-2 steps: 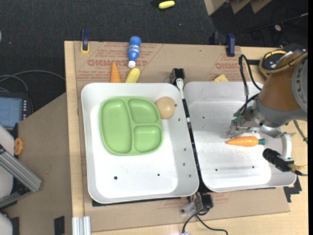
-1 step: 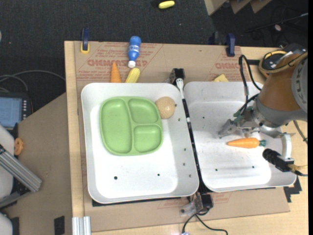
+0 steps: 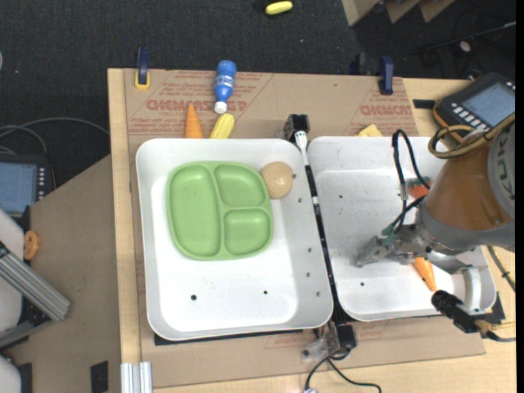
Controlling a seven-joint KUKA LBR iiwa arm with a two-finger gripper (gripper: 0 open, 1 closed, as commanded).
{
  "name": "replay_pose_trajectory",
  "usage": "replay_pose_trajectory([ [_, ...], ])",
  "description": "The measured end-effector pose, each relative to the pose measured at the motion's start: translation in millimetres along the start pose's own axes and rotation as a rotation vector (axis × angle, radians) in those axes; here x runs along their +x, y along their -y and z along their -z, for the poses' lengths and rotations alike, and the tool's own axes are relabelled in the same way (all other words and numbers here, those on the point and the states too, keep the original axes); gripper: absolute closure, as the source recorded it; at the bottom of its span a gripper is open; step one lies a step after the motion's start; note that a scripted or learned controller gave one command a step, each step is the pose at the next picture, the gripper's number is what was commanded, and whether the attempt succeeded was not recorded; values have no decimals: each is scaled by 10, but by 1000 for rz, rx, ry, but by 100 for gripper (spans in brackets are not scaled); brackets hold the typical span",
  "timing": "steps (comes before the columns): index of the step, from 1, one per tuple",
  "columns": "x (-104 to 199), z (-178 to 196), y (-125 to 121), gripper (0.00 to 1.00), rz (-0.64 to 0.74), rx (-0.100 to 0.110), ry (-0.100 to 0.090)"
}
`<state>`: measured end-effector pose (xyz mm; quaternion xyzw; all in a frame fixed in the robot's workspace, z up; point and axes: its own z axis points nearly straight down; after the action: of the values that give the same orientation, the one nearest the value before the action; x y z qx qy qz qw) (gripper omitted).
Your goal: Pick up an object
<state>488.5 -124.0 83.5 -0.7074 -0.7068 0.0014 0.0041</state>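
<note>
The KUKA arm [image 3: 471,191], grey with an orange band above the wrist, reached in from the right over the right-hand bin [image 3: 360,219], its gripper [image 3: 368,255] low over the bin floor and pointing toward the divide between the two bins. How far the fingers stood apart could not be told from the camera's angle, and nothing could be seen between them.

Just behind the gripper, partly tucked under the wrist, an orange carrot-shaped piece [image 3: 424,273] lay on the white floor of the same bin. Across the divide from the gripper sat the left-hand bin [image 3: 221,301], holding a green three-compartment plate [image 3: 219,210] and, touching the plate's corner nearest the divide, a tan round object [image 3: 277,178].

Farther off, beyond the left bin's far rim, a blue-and-white bottle [image 3: 223,86], a second orange carrot [image 3: 192,123] and a yellow corn-like piece [image 3: 223,125] lay on the cardboard-topped bench [image 3: 123,219]. A pale yellow wedge [image 3: 370,131] showed just past the far rim of the right bin. A small black clip [image 3: 296,126] sat where the bins' far corners met. A handheld controller with a lit screen [image 3: 483,109] rested beyond the arm's body, and a yellow object [image 3: 279,7] lay on the dark floor well beyond the bench.
</note>
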Motion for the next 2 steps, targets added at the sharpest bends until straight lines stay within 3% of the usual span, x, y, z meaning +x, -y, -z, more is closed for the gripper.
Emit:
replay_pose_trajectory([
  [1, -172, 27, -828, 0, 4, -15, 7],
  [2, -729, 19, -467, 0, -5, -5, 4],
])
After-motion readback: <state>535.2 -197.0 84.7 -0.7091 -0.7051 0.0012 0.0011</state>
